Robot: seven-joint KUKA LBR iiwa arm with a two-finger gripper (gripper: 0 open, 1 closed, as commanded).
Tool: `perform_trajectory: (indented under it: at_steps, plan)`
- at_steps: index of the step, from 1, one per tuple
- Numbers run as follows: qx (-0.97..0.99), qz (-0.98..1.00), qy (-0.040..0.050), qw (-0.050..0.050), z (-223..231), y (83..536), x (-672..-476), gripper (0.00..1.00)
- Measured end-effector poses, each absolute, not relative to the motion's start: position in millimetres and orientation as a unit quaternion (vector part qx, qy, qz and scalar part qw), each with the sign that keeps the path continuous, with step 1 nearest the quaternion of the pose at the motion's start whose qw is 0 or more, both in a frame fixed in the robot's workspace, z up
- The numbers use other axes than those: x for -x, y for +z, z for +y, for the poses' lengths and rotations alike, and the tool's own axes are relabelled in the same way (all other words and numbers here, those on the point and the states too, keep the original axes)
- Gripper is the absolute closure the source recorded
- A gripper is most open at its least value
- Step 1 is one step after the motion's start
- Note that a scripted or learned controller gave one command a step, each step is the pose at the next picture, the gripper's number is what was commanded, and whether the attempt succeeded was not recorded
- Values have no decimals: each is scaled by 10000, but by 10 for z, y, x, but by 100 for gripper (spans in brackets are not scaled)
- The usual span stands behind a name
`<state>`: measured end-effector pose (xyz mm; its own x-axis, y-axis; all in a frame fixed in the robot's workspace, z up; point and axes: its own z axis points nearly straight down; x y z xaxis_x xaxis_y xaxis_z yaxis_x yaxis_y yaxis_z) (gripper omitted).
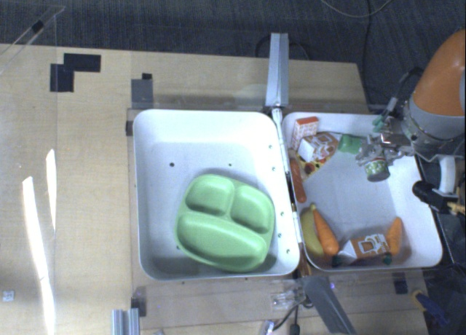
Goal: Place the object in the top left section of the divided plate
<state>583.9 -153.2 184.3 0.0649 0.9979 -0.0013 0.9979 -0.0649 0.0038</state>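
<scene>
A green divided plate [226,224] lies in the left bin [156,180], tilted a little, with two small sections at its far side and one large section near me. My gripper [376,156] hangs over the upper right part of the right bin [411,206], well away from the plate. Right beneath its tip sits a small round grey-green object [377,171]; whether the object is gripped or just lies under the tip I cannot tell. A flat green item [351,143] lies just left of the gripper.
The right bin also holds an orange-and-white carton [305,127] and a snack packet [320,149] at its far left. A banana [311,233], a carrot [326,234], a juice box [369,246] and a second carrot [395,233] line its near side. A metal post [278,71] stands between the bins.
</scene>
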Motion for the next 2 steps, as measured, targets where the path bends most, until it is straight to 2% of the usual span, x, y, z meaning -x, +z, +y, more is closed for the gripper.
perform_trajectory:
  at_steps: [1,2]
  plan:
    - [-8054,5928,10,5,-1167,1302,-5140,100]
    - [-8393,5437,18,20,-1698,2314,-5079,100]
